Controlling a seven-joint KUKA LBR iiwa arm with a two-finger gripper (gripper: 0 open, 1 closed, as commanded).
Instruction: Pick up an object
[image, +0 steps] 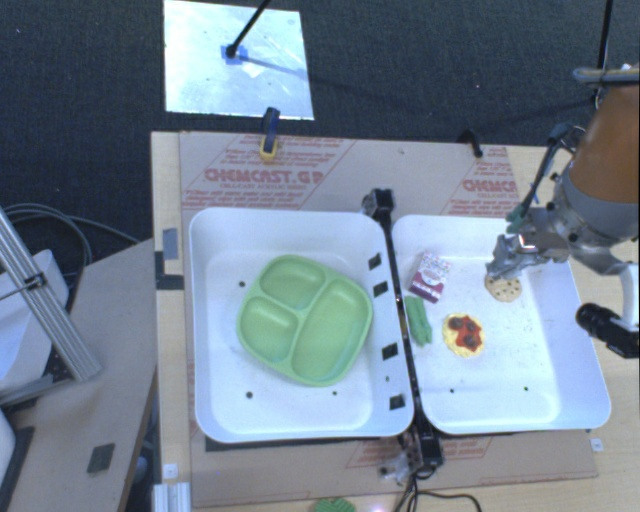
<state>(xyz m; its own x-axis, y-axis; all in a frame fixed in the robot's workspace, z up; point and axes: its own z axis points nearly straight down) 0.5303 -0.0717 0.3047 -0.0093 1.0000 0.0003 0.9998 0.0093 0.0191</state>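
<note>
Fingers of the gripper (503, 268) hang in the right bin (570, 400), just above and left of the cookie (504, 289); their spread I cannot tell. Nearby lie a packet (430, 276) and a small pizza (464, 335).

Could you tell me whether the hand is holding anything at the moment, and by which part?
Nothing is visibly held. The hand hovers just above the cookie in the right bin.
</note>
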